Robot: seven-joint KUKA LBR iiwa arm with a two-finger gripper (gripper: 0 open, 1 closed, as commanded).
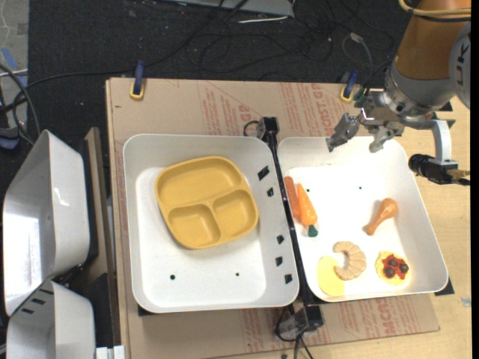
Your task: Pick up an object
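right bin, lower middle: white bin (pixel 419 200) with all the loose items in it, none of them lifted.
carrot: an orange carrot (pixel 302 204) with a green tip lies lengthwise along the bin's left wall, near the divide between the two bins.
drumstick: a brown toy chicken leg (pixel 382 215) sits tilted toward the right side of that bin, apart from the rest.
shrimp: a pale curled shrimp (pixel 350 259) rests at the lower part of the bin, overlapping a yellow disc (pixel 328 278) just below and left of it.
tart: a small yellow tart with dark red berries (pixel 393 267) lies just right of the shrimp, near the bin's lower right corner.
gripper: gripper (pixel 362 139) hangs over the upper edge of the right bin, upper right of the frame; its two fingers are spread apart with nothing between them, well away from every item.
arm: grey with the orange band (pixel 438 25), coming in from the upper right corner.
left bin: white bin (pixel 142 200) holding a yellow three-section plate (pixel 206 200), turned at a slant, in its upper half.
bench: brown board (pixel 194 99) under both bins, two yellow clamps on its top edge.
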